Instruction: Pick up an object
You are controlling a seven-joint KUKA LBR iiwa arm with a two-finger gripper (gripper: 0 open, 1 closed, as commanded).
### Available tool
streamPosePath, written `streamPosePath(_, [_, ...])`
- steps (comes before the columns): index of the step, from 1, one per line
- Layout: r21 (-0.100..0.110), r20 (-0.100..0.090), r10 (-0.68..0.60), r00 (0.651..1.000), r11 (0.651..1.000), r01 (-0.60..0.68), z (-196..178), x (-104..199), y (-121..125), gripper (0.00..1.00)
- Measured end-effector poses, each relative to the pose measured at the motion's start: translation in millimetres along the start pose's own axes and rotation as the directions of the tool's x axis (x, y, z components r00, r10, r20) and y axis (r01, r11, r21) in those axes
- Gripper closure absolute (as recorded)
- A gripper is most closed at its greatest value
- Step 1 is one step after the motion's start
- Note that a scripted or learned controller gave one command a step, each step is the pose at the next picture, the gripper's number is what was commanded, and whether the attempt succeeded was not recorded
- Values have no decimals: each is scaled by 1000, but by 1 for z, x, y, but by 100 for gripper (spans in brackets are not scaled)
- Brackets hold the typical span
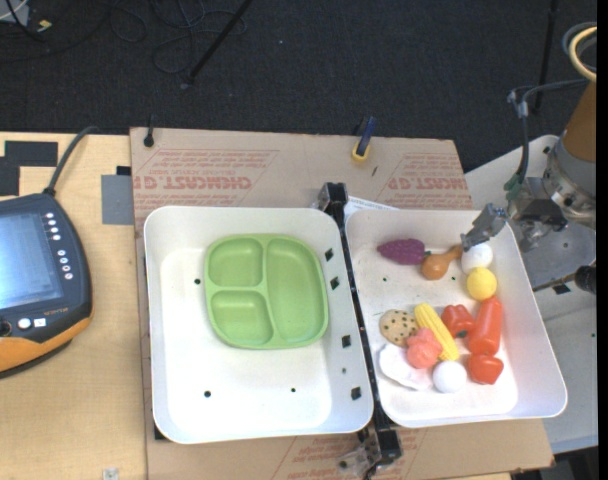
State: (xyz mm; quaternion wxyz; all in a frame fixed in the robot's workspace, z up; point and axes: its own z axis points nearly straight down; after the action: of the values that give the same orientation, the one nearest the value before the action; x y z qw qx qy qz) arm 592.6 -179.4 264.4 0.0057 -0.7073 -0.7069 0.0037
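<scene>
**Gripper sat at the right bin's far-right rim; toys lay left and nearer the camera from it**

Near to far:

- Near end of the right bin: white ball and a red piece at the front of the pile. Pink lump and corn lay just behind, packed tight and touching.
- Corn's long axis ran diagonally, far-left to near-right. Red pepper lay just right of it, long axis close to near–far.
- Cookie was at the pile's left edge, flat on the floor.
- Mid bin: yellow ball, with a white egg just beyond it, touching or nearly so.
- Farther left: purple piece lay apart from the pile, long axis left–right. Brown piece sat between it and the egg.
- Far right: gripper hung over the bin's far-right corner. Couldn't tell whether it was open or closed; nothing was visibly held.

Judgement: the egg and yellow ball were the closest targets, just near-side and below the tool. The purple piece was the cleanest pick, with free space around it, but it needed a traverse left. Left bin held just the green tray, well apart.
</scene>
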Motion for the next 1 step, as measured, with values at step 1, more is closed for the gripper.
streamPosePath(1, [-11, 2, -2, 1000, 1000, 2, -7, 0, 2, 0])
